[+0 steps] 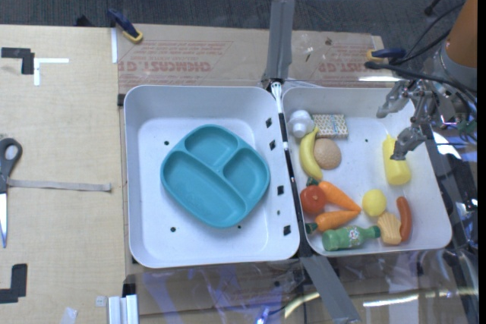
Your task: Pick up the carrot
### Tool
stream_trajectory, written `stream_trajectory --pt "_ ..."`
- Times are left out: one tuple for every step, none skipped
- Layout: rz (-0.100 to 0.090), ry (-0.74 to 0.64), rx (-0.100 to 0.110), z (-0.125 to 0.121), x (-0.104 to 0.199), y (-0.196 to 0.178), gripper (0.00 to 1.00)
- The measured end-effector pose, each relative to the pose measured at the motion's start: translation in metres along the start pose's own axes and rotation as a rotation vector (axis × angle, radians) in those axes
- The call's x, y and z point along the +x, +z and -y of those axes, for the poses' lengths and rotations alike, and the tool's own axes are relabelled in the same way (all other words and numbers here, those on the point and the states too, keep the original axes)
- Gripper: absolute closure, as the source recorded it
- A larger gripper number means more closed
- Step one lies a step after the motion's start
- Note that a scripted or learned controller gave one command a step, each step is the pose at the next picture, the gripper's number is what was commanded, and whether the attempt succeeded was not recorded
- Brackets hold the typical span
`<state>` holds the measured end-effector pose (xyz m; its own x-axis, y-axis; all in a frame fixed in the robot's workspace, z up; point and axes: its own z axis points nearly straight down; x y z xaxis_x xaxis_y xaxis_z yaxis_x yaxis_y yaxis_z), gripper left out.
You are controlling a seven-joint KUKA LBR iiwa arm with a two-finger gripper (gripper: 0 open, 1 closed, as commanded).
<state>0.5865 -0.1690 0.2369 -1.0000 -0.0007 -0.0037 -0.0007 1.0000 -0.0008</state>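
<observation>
The carrot (pixel 339 197) is looking like smooth, glossy plastic. The white bins (pixel 135 186) are showing a smooth plastic sheen, while the desk (pixel 57 140) is appearing as matt pale wood.

We see an orange carrot (pixel 339 196) and a yellow banana (pixel 307 154). The sectioned plate (pixel 216 175) is teal, in a white bin (pixel 137 186).
</observation>
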Motion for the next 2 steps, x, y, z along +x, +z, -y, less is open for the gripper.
stream_trajectory --pt "-0.001 0.092 0.0 -0.05 0.054 0.137 0.0" --pt "0.008 0.182 0.002 -0.075 0.069 0.142 0.0"
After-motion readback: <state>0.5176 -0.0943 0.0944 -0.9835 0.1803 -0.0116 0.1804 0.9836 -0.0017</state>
